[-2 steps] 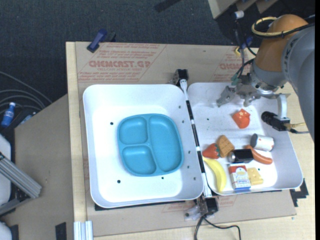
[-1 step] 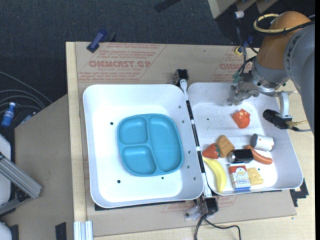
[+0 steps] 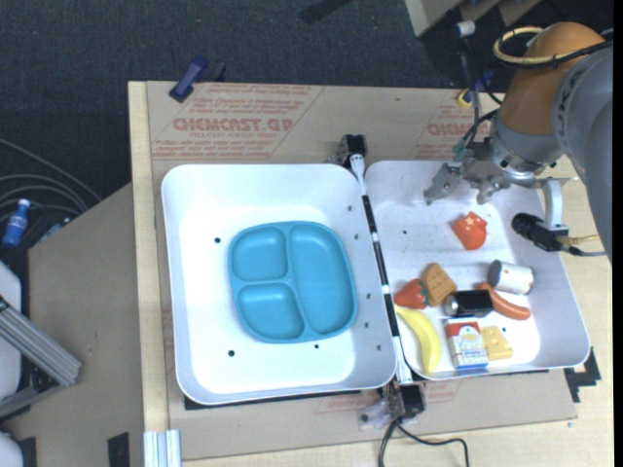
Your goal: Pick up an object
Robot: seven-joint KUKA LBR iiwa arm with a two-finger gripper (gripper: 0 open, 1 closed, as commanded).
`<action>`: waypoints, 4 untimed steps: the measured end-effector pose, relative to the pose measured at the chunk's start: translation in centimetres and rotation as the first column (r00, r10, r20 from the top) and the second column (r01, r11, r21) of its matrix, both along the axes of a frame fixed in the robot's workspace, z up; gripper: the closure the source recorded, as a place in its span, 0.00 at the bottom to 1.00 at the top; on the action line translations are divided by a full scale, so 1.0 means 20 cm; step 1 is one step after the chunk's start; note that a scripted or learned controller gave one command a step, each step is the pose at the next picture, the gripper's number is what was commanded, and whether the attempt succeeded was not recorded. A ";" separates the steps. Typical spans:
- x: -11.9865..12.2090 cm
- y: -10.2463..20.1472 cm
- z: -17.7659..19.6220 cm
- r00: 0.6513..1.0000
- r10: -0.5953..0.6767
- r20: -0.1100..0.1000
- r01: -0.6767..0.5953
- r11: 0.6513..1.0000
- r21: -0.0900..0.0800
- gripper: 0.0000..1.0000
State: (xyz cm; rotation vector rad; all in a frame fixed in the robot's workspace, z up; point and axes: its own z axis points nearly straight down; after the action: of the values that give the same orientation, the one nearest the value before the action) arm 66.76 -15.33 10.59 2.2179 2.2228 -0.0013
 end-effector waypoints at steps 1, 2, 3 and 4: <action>-0.05 -0.02 -0.11 1.000 -0.002 -0.003 0.002 1.000 0.002 0.00; -0.04 -0.02 -0.05 1.000 -0.002 -0.001 0.002 1.000 0.001 1.00; -0.04 -0.02 -0.05 1.000 -0.002 -0.001 0.002 1.000 0.001 0.00; 0.00 0.04 -0.11 1.000 -0.001 0.001 0.001 1.000 0.001 0.00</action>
State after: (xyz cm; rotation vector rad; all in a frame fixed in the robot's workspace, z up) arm 66.68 -14.47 8.49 2.2193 2.2217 0.0014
